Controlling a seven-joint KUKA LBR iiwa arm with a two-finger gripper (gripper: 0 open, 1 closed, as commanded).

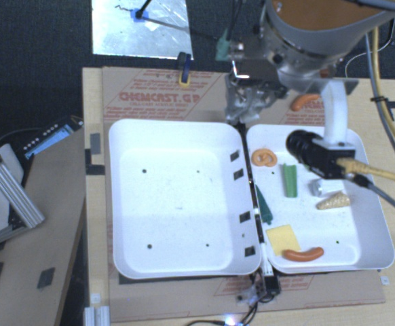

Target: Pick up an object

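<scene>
- Robotics lab, not a home or shop.
- Industrial arm with loose cabling hangs over a counter of plain board.
- Two shallow white bins sit side by side just below the jaws, on a sheet of printed cardboard.
- Aluminium extrusion rail and a small electronics unit lie far left of the jaws.
- Toy food bits, e.g. a pretzel and a sausage, serve as test pieces in the right bin.
</scene>
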